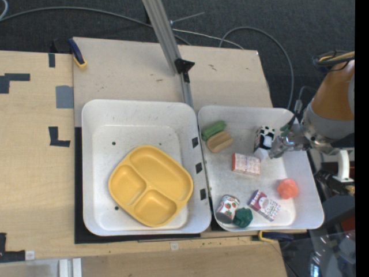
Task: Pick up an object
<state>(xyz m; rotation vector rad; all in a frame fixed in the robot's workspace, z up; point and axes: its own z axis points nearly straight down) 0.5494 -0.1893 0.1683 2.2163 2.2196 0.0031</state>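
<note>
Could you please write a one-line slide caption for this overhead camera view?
KUKA arm's gripper poised beside a black-and-white toy in the right bin; yellow divided tray in the left bin.

One fixed camera looks down at a slant on both bins from above the bench

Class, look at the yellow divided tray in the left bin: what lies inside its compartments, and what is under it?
The yellow tray shows three bare compartments with nothing in them. It rests on the left bin floor; the patch of floor beneath it is covered, so anything there stays hidden.
</note>
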